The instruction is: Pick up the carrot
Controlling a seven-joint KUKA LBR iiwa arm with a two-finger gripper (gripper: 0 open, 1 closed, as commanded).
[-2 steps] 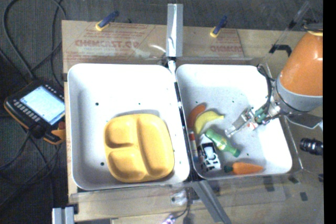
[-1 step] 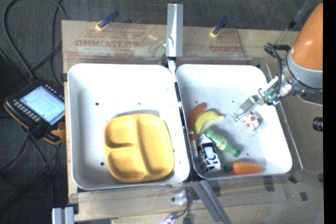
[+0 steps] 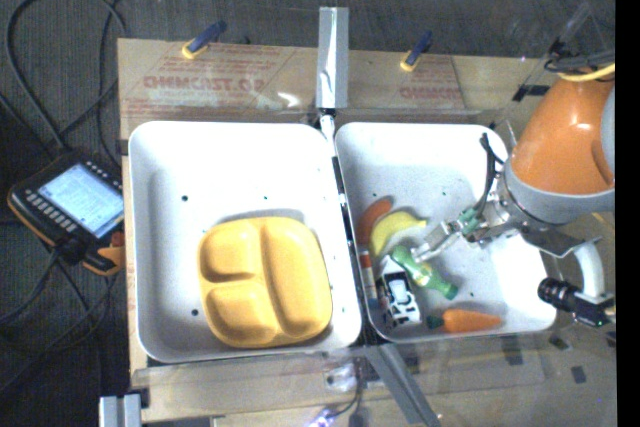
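The carrot (image 3: 472,320) is orange with a small green stub at its left end. It lies flat along the front wall of the right bin (image 3: 440,143). My gripper (image 3: 428,246) reaches in from the right and hangs low over the middle of that bin, above a yellow banana-like piece (image 3: 393,227) and a green bottle (image 3: 428,279). The carrot lies apart from the gripper, nearer the front and a little to its right. Nothing shows in the gripper's grasp.
An orange-red curved piece (image 3: 374,212) lies by the right bin's left wall. A black and white item (image 3: 400,300) sits at the front left of that bin. The left bin (image 3: 170,165) holds a yellow divided plate (image 3: 266,280). A handheld pendant (image 3: 70,205) rests off the bench at the left.
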